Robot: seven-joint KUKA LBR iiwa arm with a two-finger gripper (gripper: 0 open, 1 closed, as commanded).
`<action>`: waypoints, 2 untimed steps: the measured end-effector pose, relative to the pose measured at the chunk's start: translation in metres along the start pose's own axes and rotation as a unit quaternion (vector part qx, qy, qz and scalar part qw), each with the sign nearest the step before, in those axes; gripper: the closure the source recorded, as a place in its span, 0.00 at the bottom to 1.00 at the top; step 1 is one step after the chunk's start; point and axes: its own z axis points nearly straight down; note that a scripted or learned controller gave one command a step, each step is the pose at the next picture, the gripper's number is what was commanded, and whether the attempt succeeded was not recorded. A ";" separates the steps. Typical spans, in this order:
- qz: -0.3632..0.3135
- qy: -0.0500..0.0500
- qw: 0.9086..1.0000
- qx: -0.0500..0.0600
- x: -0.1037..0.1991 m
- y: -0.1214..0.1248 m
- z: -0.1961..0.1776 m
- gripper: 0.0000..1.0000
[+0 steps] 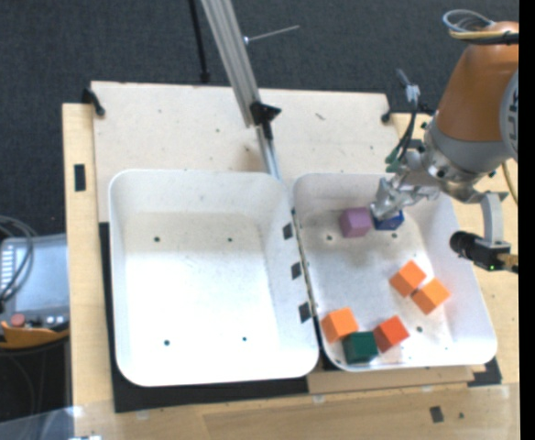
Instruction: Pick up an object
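Two white bins [203, 273] on a pale wooden bench [176, 126], dark carpet [66, 26] around.

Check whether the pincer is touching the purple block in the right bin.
Cannot tell. In the camera view the pincer sits right beside the purple block with its tip at the block's right edge, but the slant hides whether they meet.

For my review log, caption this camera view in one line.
Gripper low in the right bin, beside a purple block; orange blocks and a green one lie nearer the camera.
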 end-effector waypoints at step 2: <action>0.000 0.000 1.000 0.000 0.094 -0.026 0.010 1.00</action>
